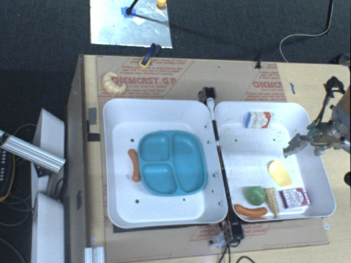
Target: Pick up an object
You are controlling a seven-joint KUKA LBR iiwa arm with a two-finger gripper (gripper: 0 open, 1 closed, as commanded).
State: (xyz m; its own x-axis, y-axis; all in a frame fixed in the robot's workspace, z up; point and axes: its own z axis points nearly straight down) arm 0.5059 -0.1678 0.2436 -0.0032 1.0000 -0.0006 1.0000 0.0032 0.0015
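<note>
My gripper [292, 146] hangs over the right side of the right bin [258, 147], reaching in from the right edge. Just below it, and apart from it, lies a yellow block [279, 172]. Further toward the front of the bin are a green ball [254, 195], a tan cone [271, 200], a red and white box [294, 198] and an orange sausage [250, 211]. A small red, white and blue carton [258, 119] sits at the back of the bin. Nothing shows in the gripper.
The left bin [118, 147] holds a blue divided plate [171, 162] with a second sausage [134, 165] beside it. A black divider [215, 141] runs between the bins. Behind them on the cardboard lie a beige curled piece [113, 82] and a blue and yellow tool [149, 55].
</note>
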